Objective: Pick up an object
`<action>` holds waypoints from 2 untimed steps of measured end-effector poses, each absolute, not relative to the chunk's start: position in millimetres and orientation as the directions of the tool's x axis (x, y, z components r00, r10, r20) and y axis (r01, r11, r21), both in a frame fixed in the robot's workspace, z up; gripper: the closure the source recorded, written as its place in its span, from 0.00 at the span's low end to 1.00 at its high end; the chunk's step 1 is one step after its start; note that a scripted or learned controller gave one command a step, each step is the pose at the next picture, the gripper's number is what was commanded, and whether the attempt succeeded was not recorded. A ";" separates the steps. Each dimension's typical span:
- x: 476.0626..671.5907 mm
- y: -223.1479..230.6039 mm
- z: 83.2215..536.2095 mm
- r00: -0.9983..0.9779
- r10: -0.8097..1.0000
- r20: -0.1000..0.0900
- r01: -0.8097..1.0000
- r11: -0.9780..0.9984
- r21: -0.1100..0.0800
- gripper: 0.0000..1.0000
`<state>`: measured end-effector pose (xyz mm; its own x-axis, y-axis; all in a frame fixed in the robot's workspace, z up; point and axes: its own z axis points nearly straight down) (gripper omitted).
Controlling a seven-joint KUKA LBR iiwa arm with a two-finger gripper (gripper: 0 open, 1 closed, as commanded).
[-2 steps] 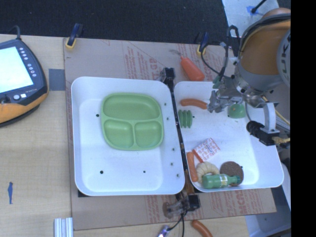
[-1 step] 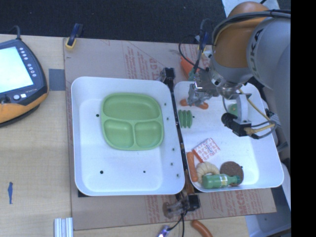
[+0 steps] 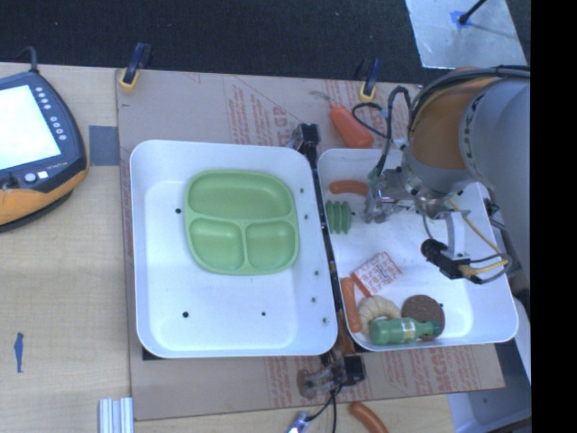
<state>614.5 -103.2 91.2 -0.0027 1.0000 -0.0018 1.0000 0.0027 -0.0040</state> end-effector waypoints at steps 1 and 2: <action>615.0 -106.3 92.6 -0.001 1.000 -0.008 1.000 0.001 -0.001 0.00; 656.2 -97.4 92.0 -0.003 1.000 0.000 1.000 0.003 -0.003 0.00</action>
